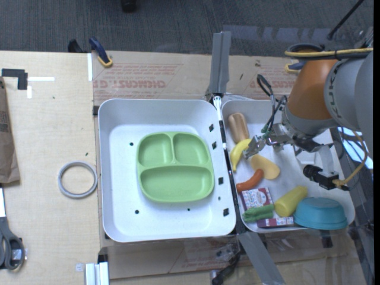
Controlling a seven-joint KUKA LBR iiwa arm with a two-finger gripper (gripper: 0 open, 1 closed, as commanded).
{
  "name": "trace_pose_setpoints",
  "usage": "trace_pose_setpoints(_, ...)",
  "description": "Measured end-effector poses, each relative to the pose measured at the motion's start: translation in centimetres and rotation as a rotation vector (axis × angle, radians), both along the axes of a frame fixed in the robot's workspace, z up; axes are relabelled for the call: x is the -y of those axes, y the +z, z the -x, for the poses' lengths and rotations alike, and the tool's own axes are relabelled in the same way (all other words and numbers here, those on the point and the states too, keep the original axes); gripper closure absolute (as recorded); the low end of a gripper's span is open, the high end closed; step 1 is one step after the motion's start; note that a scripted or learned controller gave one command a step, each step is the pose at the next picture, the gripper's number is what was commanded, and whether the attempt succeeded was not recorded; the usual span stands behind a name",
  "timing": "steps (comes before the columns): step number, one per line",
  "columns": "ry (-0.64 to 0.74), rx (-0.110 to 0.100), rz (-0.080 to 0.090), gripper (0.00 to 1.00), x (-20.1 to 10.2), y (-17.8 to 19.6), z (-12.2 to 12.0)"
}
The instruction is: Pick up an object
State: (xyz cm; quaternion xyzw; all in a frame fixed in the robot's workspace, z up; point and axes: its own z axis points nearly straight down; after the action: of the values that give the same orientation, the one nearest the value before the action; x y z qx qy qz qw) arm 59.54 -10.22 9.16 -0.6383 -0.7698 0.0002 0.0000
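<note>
Pincer (259,143) low in the right bin (344,186), grip state unclear, banana (239,152) just left of it, sausage (249,179) below, green tray (175,167) well left.

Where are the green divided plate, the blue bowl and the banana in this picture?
green divided plate (175,168): camera view, on its large lower compartment.
blue bowl (320,212): camera view, on its outer wall.
banana (239,152): camera view, on the middle of its curved body.

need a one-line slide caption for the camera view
KUKA arm's gripper lowered among toy food by the banana in the right bin; green divided plate in the left bin.
</note>
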Motion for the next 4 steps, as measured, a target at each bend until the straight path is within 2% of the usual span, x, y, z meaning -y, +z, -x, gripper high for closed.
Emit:
trace_pose_setpoints(1,-0.213,-0.003,-0.001,0.00,0.0,0.0,4.2)
trace_pose_setpoints(2,-0.281,-0.002,0.000,0.00,-0.3,0.0,2.2)
trace_pose_setpoints(3,-0.513,-0.002,0.002,0.00,-0.9,-0.1,1.9)
trace_pose_setpoints(4,-0.297,-0.003,0.001,0.00,-0.8,-0.1,3.5)
